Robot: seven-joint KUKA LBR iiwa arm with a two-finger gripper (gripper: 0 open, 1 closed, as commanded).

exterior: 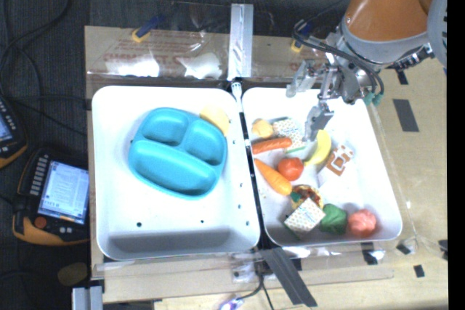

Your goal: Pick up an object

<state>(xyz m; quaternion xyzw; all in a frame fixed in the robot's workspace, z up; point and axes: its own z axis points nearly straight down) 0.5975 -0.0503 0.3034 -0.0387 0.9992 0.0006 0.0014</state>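
The right bin [385,178] holds several toy foods: a banana [320,148], two carrots [270,144] [273,177], a red tomato [290,168], a green pepper [333,218], a pink-red fruit [362,221] and small printed boxes [304,215] [338,160]. My gripper [308,104] hangs over the back of this bin, just above the banana's upper end. It is open, and nothing sits between its fingers. The lower fingertip [317,121] stands close to the banana and a patterned box [288,128].
The left bin [116,221] carries a blue compartment tray [178,150] with a pale yellow piece [214,116] at its back right corner. A metal divider [240,40] and clear plastic sheeting lie behind the bins. A handheld pendant [54,192] rests at the far left.
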